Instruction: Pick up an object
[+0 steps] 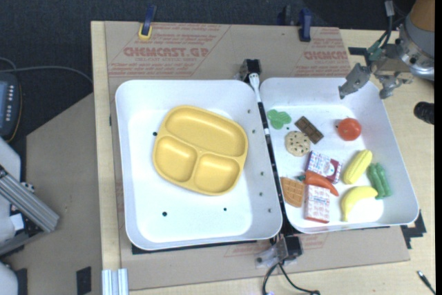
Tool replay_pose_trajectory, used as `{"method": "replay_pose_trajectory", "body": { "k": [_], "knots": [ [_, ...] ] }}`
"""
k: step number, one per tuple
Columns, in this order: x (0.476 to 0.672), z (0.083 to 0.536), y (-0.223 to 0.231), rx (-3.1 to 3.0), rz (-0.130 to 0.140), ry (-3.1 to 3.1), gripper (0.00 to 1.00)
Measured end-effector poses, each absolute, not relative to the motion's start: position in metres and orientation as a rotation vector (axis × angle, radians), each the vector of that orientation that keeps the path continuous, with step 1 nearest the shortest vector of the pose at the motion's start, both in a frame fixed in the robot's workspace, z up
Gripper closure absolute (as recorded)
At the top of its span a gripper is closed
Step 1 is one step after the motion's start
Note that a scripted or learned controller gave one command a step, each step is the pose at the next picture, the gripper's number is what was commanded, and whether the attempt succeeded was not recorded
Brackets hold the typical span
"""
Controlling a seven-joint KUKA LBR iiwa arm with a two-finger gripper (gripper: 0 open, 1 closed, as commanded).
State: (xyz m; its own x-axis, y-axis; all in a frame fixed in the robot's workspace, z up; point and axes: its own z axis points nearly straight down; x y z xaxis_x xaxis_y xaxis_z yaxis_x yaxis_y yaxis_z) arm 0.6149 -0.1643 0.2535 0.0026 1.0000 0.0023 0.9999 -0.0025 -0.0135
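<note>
My gripper (369, 85) hangs over the far right corner of the right bin (404, 169), open, with nothing between its fingers. Below it the bin holds several toy foods: a red tomato (349, 128), a brown chocolate bar (309, 129), a cookie (298, 143), a green leaf piece (279, 119), a yellow banana (357, 166), a green pod (378, 179), a red and white carton (322, 166), a waffle (293, 191) and a second yellow fruit (359, 198). The tomato lies closest to the gripper, a little nearer the camera.
A yellow divided plate (200, 150) lies in the left bin (131, 169). A black divider clip (251, 70) sits where the bins meet at the back. Clamps (146, 25) hold the cardboard base at the far edge.
</note>
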Motion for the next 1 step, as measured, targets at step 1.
{"method": "replay_pose_trajectory", "body": {
  "k": [1],
  "knots": [
    [0.6172,0.2618,-0.1638,-2.221,0.0,-2.222,0.0]
  ]
}}
